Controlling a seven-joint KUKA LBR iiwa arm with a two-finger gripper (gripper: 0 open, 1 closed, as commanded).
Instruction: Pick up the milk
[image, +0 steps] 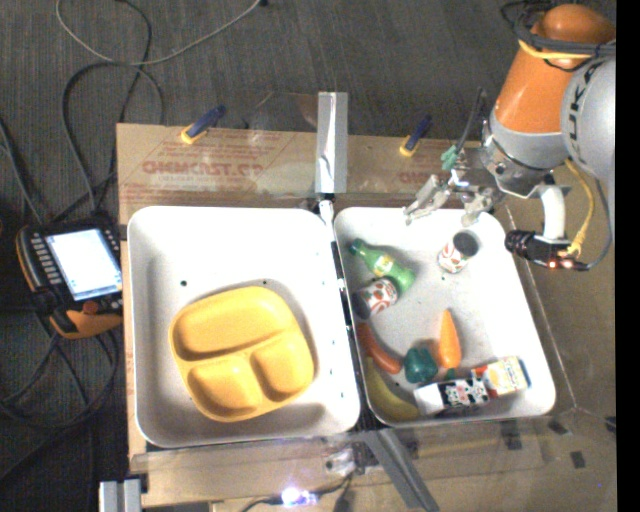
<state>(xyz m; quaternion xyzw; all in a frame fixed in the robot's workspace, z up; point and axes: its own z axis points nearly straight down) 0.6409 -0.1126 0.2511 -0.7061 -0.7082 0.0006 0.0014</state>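
The milk (471, 388) is a white carton with dark print and an orange end. It lies on its side in the near right corner of the right bin (520, 290). My gripper (448, 201) hangs over that bin's far edge, well behind the carton. Its fingers are spread and nothing sits between them. A small red and white can (455, 252) stands just below the gripper.
The right bin also holds a green bottle (380, 263), a round can (380, 295), an orange carrot (449, 338), a red sausage (378, 348), a green piece (420, 362) and a banana (386, 396). A yellow divided tray (243, 350) lies in the left bin (150, 250).
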